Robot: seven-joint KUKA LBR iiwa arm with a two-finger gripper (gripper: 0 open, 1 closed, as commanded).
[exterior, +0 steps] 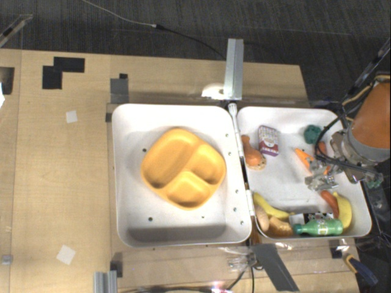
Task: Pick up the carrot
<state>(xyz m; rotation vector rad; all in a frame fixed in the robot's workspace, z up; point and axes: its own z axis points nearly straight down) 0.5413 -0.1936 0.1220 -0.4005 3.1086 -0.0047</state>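
Observation:
The carrot [302, 157] is a small orange piece lying in the right bin [287, 185], near its middle right. The gripper [319, 177] hangs low over the same bin, just below and to the right of the carrot, its metal tip close to the carrot's lower end. I see nothing held in it. The arm's orange band [372, 118] shows at the right edge of the view.
The right bin also holds a teal object [313, 133], a small packet [267, 140], a brown drumstick-like item [252, 155], two bananas [269, 207] [346, 210], a red-orange piece [330, 201] and a green bottle [317, 227]. The left bin [131, 182] holds a yellow divided plate [183, 166].

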